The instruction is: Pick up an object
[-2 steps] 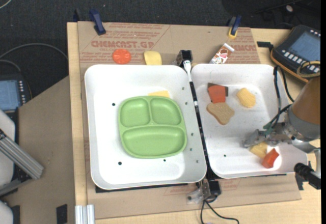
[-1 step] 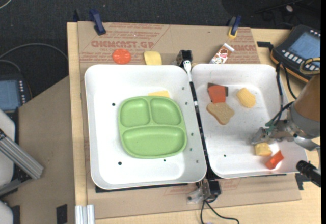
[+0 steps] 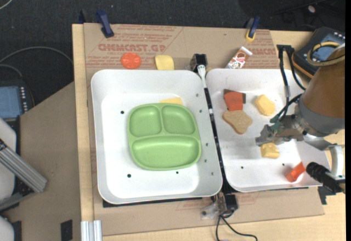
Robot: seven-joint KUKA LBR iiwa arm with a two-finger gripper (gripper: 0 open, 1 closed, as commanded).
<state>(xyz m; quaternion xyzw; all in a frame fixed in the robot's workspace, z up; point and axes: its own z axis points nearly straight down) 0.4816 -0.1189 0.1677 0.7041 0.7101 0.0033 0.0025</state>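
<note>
We note the gripper [image 3: 270, 137] low in the right bin [image 3: 247, 177], directly above a small yellow piece [image 3: 270, 150] near the bin's right edge. We cannot tell the jaws' state, nor the piece's long axis.

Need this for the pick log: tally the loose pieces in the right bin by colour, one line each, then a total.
Right bin, loose pieces by colour:
Yellow: 2, one by the far wall, one beside the gripper
Red-orange: 2, the block and the small piece at the near edge
Tan: 1, the bread-shaped slice
Total: 5
</note>
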